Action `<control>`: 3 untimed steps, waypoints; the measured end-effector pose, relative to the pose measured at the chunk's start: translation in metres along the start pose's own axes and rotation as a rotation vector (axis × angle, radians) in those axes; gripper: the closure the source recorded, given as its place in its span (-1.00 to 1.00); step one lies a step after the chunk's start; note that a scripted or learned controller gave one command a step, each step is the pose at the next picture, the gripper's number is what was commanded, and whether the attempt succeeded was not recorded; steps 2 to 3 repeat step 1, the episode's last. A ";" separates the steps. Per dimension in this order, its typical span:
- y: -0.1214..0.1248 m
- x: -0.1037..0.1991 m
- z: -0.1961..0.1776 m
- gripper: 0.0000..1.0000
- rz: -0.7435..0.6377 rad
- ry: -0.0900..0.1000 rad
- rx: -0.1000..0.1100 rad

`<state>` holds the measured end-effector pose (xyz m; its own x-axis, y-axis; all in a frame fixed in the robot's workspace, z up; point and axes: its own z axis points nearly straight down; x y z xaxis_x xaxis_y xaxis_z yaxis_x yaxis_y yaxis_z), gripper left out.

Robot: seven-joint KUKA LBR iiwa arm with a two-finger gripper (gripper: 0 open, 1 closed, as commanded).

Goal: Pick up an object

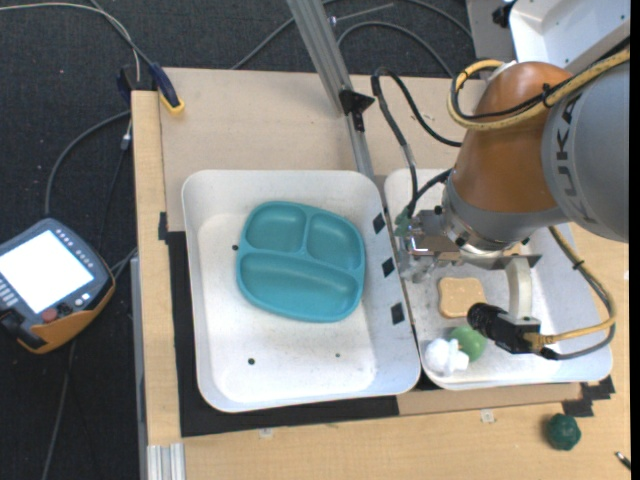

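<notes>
Arm (530, 158) comes in from the right and sits over the right bin (575, 368), wrist covering most of its upper half. Pincer (420, 240) is low at that bin's left wall, close to the divider between the two bins. Pincer state: can't tell, the wrist body blocks the view. Nothing visibly held.

Pickable items, right bin:
- tan toast-shaped slice (459, 295), flat on the bin floor, just below and right of the pincer, apart from it
- small green toy (468, 342), near the front edge, below the slice
- white lumpy item (443, 356), touching the green toy on its left, at the bin's front-left corner

Left bin (290, 383):
- teal divided plate (300, 260), three compartments, lying flat in the upper middle, right way up. Compartments hold nothing.

Off the bins:
- dark green ball (563, 430) on the tabletop (260, 118), front right, past the right bin's corner
- blue-and-yellow clamp (165, 90) at the tabletop's far left corner
- aluminium pole (325, 38) slanting down toward the gap between the bins
- teach pendant (45, 283) with lit white screen on the floor, left of the tabletop, well apart from everything else
</notes>
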<state>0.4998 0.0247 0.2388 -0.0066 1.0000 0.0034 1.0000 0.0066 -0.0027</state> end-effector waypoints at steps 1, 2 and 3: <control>-0.004 0.059 0.014 1.00 0.000 -0.001 0.002; -0.004 0.059 0.014 1.00 0.000 -0.001 0.002; -0.004 0.059 0.014 1.00 0.000 -0.001 0.002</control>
